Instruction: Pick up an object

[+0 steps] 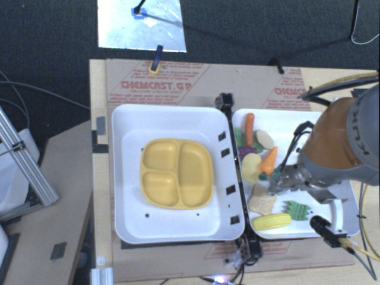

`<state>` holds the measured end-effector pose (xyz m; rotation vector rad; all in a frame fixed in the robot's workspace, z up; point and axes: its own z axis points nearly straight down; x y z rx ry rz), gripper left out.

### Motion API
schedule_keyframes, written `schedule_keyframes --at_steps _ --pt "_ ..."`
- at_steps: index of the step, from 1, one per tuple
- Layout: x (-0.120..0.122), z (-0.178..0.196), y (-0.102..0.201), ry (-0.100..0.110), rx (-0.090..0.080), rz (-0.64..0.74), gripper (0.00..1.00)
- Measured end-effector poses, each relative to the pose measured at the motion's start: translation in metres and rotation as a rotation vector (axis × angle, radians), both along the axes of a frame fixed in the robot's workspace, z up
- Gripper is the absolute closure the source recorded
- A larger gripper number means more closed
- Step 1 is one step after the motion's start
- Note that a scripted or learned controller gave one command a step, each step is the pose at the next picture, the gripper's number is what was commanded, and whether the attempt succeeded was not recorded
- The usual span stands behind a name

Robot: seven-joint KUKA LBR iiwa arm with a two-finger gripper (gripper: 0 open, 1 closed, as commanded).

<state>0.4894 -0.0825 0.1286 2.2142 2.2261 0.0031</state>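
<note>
The right bin (285, 116) holds toy food: a red sausage (249, 123), a beige bun (265, 139), an orange carrot (270, 158), a pale yellow piece (250, 168), a slice of toast (261, 203), a corn cob (272, 221) and a green leafy piece (297, 209). My gripper (278, 181) is low in this bin, just below the carrot and above the toast. The grey wrist and orange band (332, 141) cover the bin's right half.
The left bin (124, 159) holds a yellow divided plate (177, 173). A black divider (233, 159) runs between the bins. A purple piece (250, 150) and a green piece (241, 138) lie near the divider. Cables hang off the arm at the lower right.
</note>
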Motion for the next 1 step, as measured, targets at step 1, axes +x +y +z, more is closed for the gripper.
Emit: schedule_keyframes --at_steps 1 --pt "0.0104 0.0589 0.0615 -0.005 0.003 0.006 1.00"
